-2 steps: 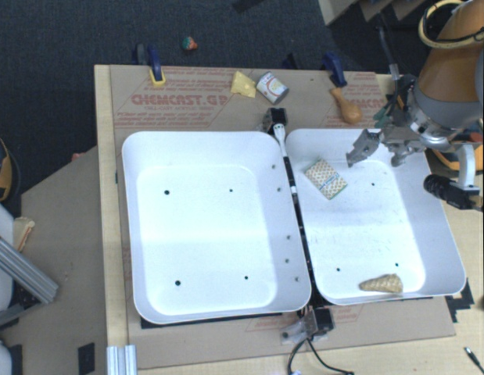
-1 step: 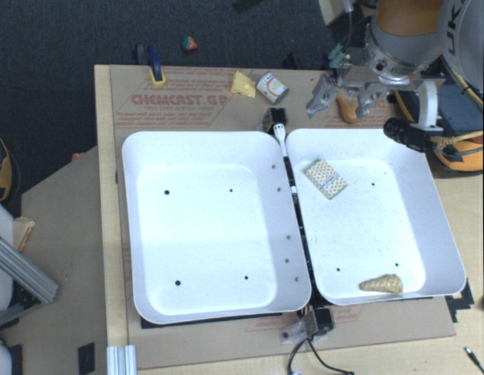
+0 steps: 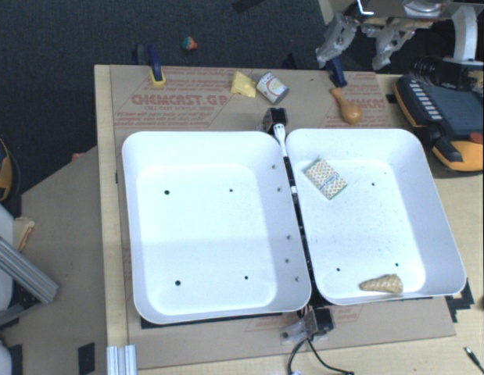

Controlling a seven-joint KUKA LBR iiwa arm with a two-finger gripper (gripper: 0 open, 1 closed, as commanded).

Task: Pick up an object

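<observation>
Camera view puts the gripper [image 3: 360,44] at upper right, jaws spread and empty, far above the patterned packet [image 3: 326,178] in the right bin [image 3: 429,209], so its descent may miss.

Smooth glossy white plastic bins [image 3: 140,209] sit on matt brown cardboard [image 3: 195,96].

Raised at the top right of the camera view, gripper [image 3: 360,47] pointing down with both fingers [image 3: 333,41] spread apart, nothing between them
</observation>
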